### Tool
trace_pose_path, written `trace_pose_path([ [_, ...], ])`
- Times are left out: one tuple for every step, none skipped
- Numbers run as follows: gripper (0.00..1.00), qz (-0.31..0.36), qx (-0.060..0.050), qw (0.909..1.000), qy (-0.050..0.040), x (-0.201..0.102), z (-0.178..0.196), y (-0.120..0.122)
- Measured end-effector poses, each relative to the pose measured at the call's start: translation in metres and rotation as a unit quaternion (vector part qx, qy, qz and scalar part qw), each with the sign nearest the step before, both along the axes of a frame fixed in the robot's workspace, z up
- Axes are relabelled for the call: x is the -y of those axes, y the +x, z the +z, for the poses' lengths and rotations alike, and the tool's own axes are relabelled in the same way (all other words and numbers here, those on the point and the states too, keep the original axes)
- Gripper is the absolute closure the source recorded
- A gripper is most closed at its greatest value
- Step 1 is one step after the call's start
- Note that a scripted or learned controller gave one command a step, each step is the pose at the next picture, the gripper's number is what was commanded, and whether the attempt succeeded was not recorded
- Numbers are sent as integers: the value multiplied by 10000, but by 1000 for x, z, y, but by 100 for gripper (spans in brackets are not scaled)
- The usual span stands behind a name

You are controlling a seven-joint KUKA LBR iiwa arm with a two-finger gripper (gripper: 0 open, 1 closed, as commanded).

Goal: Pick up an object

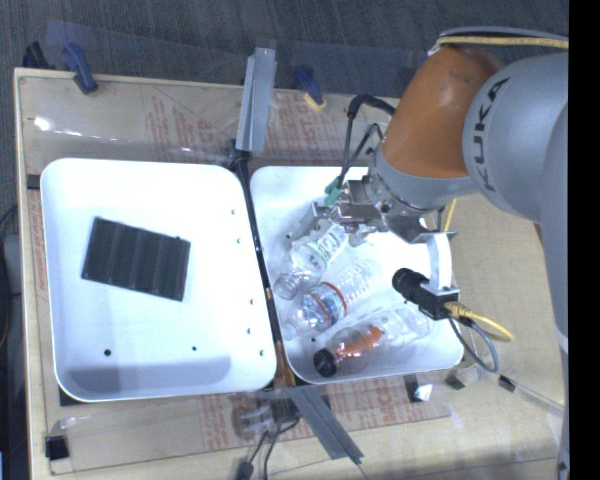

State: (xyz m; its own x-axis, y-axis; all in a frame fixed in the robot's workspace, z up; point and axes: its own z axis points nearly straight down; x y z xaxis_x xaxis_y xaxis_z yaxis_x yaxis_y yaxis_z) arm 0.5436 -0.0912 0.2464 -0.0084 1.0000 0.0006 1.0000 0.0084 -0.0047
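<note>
We saw the gripper in grey metal with a green fleck, under an orange band on the grey arm. Below it lay clear plastic bottles, one orange-tinted with a black cap. Far to its left, a black ribbed pad sat in a white bin.

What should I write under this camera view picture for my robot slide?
Robot arm reaches over right bin of clear plastic bottles; dark pad lies in left bin.
</note>
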Motion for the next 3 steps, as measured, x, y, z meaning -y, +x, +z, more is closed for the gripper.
trace_pose_path([
  [0,72,-8,10000,-1,35,-74,1],
  [0,656,31,9978,-6,36,52,-44],
  [0,1158,1,9933,5,50,-45,-31],
])
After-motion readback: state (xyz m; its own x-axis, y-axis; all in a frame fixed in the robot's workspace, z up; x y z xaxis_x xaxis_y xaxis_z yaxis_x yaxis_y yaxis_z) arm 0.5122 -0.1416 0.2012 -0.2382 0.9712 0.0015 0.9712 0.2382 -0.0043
